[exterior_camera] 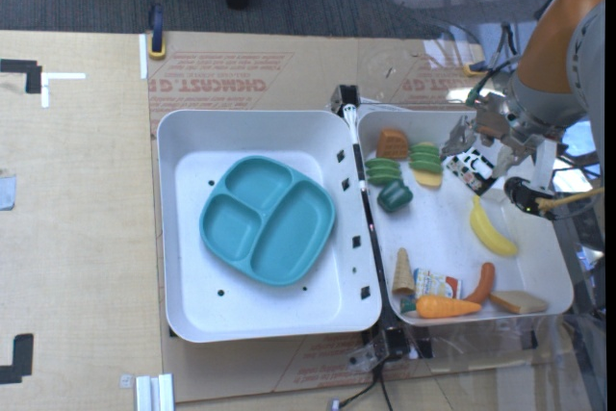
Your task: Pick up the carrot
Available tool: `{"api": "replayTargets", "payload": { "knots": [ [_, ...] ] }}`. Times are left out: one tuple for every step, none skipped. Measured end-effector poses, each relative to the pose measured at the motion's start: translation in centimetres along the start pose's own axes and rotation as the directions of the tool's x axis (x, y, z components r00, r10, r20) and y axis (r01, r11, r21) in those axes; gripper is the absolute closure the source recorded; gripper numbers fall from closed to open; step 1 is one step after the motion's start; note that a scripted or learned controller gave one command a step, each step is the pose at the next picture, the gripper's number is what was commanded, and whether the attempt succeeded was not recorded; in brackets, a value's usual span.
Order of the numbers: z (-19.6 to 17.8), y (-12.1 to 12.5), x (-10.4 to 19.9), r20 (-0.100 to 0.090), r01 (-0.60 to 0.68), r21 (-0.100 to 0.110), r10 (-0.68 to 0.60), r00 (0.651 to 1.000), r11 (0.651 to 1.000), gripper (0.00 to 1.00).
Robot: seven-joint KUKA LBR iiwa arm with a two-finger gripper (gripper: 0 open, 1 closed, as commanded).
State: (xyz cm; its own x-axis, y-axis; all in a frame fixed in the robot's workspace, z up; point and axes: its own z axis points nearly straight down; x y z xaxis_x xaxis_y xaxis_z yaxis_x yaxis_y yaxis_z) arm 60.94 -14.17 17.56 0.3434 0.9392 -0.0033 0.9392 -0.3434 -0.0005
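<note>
**Carrot at the near wall of the right bin, gripper over the far side**

Against the near wall of the right bin [551, 245] lies the carrot [448, 307], orange, on its side, its length running along that wall. Touching the carrot on its left is an ice-cream cone [401, 270], pointing away from the wall. Just behind the carrot sits a small printed packet [438, 284], and to the carrot's right a red sausage [483, 281] stands at a slant, with a slice of bread [518, 302] beyond it in the bin's near right corner. A banana [492, 232] lies well apart from the carrot, further into the bin and to the right. At the far end from the carrot is a cluster: an orange-brown piece [392, 144], a green and yellow piece [424, 161] beside it, a green ridged vegetable [382, 170] and a dark green one [395, 196], the nearest of the four to the carrot.

Left of the carrot, across the two bins' touching walls, the left bin [183, 236] holds a teal divided plate [268, 219] with three compartments, all bare.

The arm [563, 43] reaches in from the right, its orange band high above the bin's far right corner. The gripper [474, 165] hangs over the far right part of the bin, well apart from the carrot, between the far cluster and the banana. Whether its fingers are open or closed cannot be told; nothing is seen between them.
</note>
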Motion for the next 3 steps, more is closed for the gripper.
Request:
{"api": "replayTargets", "payload": {
  "knots": [
    [-0.6, -4.8, 1.7, -0.002, 0.184, 0.003, -0.184, 0.983, 0.983, 0.0],
    [-5.3, -5.0, 3.0, 0.002, 0.447, -0.005, -0.447, 0.895, 0.895, 0.0],
    [-7.8, -5.9, 1.5, 0.001, 0.412, -0.004, -0.412, 0.911, 0.911, 0.0]
  ]
}}
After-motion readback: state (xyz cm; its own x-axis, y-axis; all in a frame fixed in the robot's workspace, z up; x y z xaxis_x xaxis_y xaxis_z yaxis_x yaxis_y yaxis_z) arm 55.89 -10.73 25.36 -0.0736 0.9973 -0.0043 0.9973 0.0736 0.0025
